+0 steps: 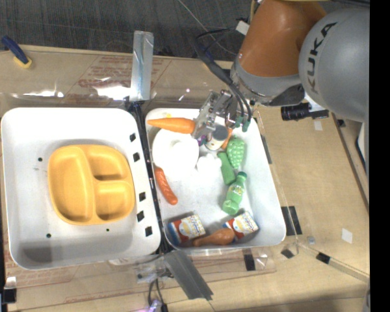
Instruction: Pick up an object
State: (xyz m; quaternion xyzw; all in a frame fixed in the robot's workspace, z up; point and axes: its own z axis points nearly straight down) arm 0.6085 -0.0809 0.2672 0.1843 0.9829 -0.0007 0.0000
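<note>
- Two shallow white plastic bins sit side by side on my tan worktop (325,207): the left bin (26,174) and the right bin (273,200).
- In the left bin I see a glossy yellow divided tray (91,182) with three rounded compartments, lying flat near the middle.
- The grey arm with its smooth orange band (276,34) reaches in from the right, and the metal pincer (211,127) hangs over the upper part of the right bin.
- I cannot tell from this angle whether the pincer is clenched or released; its tip is a tangle of metal and wires.
- A tapered orange plastic carrot (171,125) lies crosswise at the top of the right bin, its thick end just beside the pincer.
- Just below the pincer sit a bumpy green toy (236,151) and a green plastic bottle (234,194) with a pale label, lying lengthwise along the right wall.
- A slim red-orange sausage shape (166,186) lies against the left wall.
- At the bottom edge I count two small cans with bright printed labels (190,226) (244,225), and a brown oblong piece (214,238) between them.
</note>
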